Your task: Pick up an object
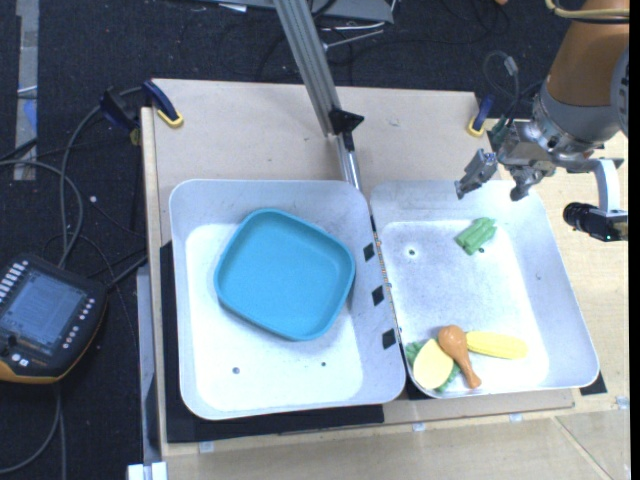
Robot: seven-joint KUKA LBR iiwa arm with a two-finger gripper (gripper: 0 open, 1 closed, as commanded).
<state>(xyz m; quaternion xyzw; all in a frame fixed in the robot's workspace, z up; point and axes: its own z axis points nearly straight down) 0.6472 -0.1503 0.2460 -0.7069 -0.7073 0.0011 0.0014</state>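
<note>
My gripper (497,180) hangs open above the far edge of the right bin (560,268), its two fingers spread with nothing between them. A small green object (476,234) lies in that bin just below and slightly left of the gripper. Near the bin's front edge sits a cluster: a yellow-green piece (432,365), an orange drumstick-shaped piece (458,352) and a yellow piece (496,345). A blue square plate (286,273) rests in the left bin (200,368).
A slanted metal pole (312,53) rises from the back of the bench between the bins. Clamps sit at the bench's far corners (160,108). A black fitting (598,220) juts out at the right of the right bin.
</note>
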